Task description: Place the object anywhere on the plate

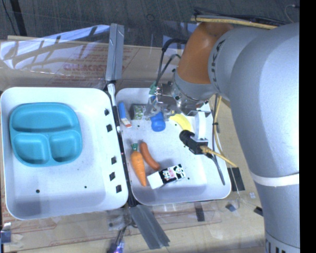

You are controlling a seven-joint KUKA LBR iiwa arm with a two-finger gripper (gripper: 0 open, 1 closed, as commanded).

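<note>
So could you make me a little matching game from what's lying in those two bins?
Things:
1. plate
2. carrot
3. banana
4. small carton

Descriptions:
A. yellow, near the arm
B. blue-green, in the left bin
C. black and white, at the right bin's near edge
D. orange, beside a sausage

Pairs: 1-B, 2-D, 3-A, 4-C

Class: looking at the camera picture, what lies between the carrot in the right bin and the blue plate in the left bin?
In the camera view, between the carrot and the blue plate lie bare white bin floor and the two bins' adjoining walls.
</note>
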